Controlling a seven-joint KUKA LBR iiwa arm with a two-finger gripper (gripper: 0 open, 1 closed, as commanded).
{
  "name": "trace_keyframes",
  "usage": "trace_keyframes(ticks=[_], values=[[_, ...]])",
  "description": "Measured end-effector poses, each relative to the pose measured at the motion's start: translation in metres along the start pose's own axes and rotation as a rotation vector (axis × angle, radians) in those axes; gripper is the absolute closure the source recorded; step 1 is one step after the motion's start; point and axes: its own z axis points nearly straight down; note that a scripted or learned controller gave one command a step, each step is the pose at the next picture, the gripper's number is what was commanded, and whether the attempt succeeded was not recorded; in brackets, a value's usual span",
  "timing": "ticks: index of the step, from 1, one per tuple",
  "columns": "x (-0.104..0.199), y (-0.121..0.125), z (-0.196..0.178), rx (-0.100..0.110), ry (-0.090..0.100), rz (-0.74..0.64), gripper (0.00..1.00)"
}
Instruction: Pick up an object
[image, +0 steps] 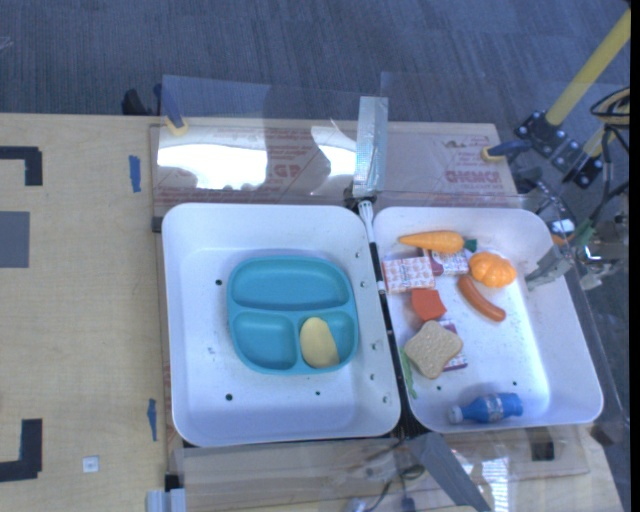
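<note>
The right bin (565, 375) holds several toy foods. A carrot (434, 241) lies at its back, with an orange fruit (492, 269) and a red sausage (482, 298) to its right. A red-and-white packet (412, 271), a red block (427, 303) and a slice of bread (433, 349) sit toward the bin's left side. A blue bottle (487, 408) lies on its side near the front edge. In the left bin (195, 250) a teal divided tray (285, 290) carries a yellow oval piece (318, 342) in its front right compartment.
Clear plastic sheeting and a taped cardboard panel (300, 160) stand behind the bins. A yellow pole with black clamps and cables (560, 150) crowds the right bin's far right corner. A grey metal bracket (553, 266) sits at that bin's right rim. Wooden bench lies to the left.
</note>
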Motion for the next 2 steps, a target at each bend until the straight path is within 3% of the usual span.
trace_keyframes(ticks=[1, 2], values=[[0.02, 0.066, 0.133, 0.012, 0.004, -0.116, 0.0], [0.018, 0.072, 0.113, -0.006, -0.002, -0.116, 1.0]])
